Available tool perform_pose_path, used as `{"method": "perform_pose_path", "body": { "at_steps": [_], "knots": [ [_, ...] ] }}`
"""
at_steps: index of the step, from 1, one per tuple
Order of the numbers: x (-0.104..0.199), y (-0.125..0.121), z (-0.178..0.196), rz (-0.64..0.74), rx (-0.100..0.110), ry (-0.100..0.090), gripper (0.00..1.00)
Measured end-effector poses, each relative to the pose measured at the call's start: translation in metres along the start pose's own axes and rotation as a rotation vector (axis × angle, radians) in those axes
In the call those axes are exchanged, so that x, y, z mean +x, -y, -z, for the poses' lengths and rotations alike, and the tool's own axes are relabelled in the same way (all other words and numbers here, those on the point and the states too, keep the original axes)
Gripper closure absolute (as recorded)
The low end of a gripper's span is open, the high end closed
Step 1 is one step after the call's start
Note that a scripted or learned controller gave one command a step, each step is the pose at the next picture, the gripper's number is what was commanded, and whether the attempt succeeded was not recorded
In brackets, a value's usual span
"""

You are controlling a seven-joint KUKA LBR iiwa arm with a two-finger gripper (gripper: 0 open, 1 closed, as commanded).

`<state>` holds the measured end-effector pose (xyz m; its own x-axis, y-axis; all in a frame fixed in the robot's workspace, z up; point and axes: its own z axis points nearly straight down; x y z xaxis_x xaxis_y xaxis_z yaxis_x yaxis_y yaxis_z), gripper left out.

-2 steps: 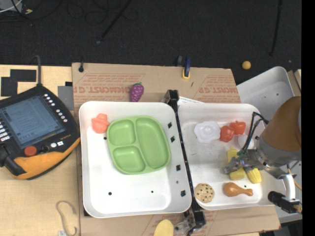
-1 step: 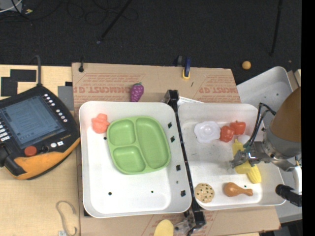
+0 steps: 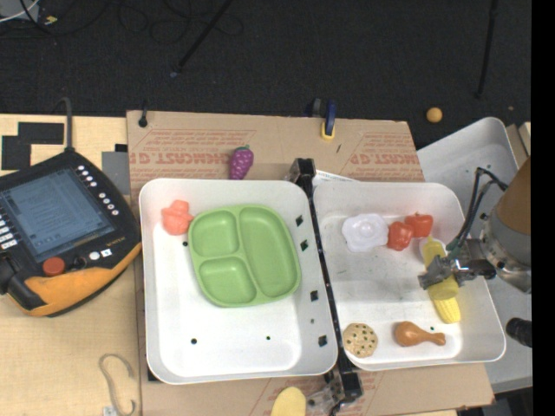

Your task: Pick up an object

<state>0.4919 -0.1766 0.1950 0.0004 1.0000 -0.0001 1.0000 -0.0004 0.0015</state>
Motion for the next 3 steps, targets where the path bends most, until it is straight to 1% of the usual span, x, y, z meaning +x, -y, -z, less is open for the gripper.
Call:
{"method": "perform_pose_path", "body": {
  "at_steps": [1,2,3],
  "knots": [
    [-0.001,0.0,0.034,0.001,0.0,0.0,1.0],
    [0.052,-0.012,0.043,0.005,0.002,-0.003,1.0],
    [0.104,-0.03,0.047,0.005,0.003,-0.002,1.0]
  ]
}}
